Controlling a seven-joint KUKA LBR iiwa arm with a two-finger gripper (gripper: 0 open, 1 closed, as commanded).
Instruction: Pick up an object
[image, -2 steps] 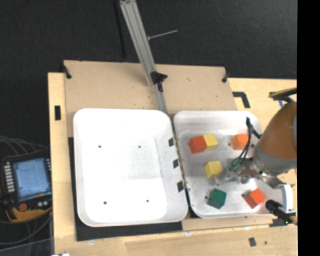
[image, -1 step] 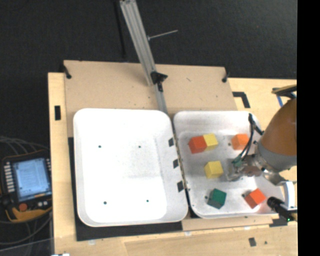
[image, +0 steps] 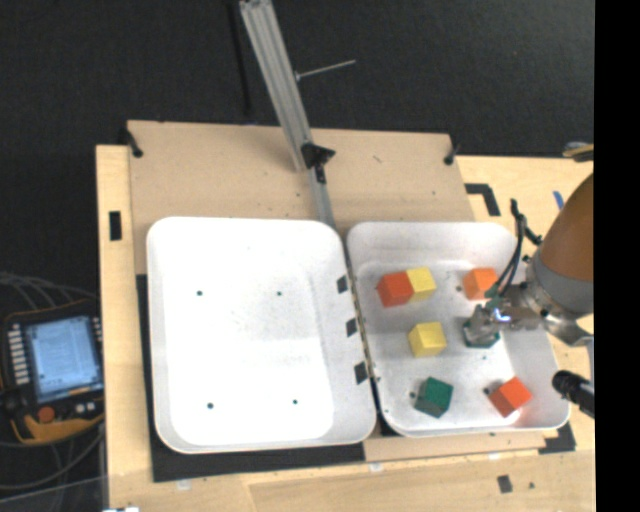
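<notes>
1. The gripper is seen low in the right bin, over something teal; open or closed honestly can't be told.
2. Just left of it, a yellow block is sat.
3. An orange block and second yellow block are found touching, farther back.
4. A green block and two more orange blocks are scattered around.
5. The left bin is parked alongside on the worktop.

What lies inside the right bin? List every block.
Right bin: orange block touching a yellow block, another yellow, green, orange, orange. The gripper covers the floor beneath it.
</notes>
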